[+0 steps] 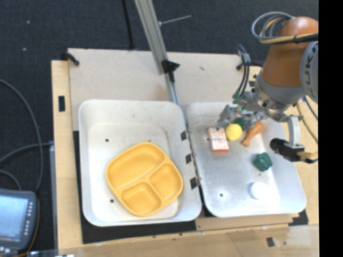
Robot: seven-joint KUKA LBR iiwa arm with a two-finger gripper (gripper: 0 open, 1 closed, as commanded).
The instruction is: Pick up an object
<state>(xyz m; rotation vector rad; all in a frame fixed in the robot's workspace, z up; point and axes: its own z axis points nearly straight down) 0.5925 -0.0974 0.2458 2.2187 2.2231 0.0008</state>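
My gripper (233,116) hangs over the far part of the right bin (236,197), just above a yellow ball (233,131). An orange carrot-like piece (253,134) lies right of the ball, touching or nearly touching it. A small red-and-white box (218,140) sits just left of the ball. Nearer the front lie a dark green object (262,161) and a white round object (259,190). Nothing is seen held in the gripper.
The left bin (96,122) holds a yellow divided plate (143,178) in its front half. A slanted metal post (153,31) rises behind the bins. The arm's orange band (286,47) and cables loom over the right bin's far right corner.
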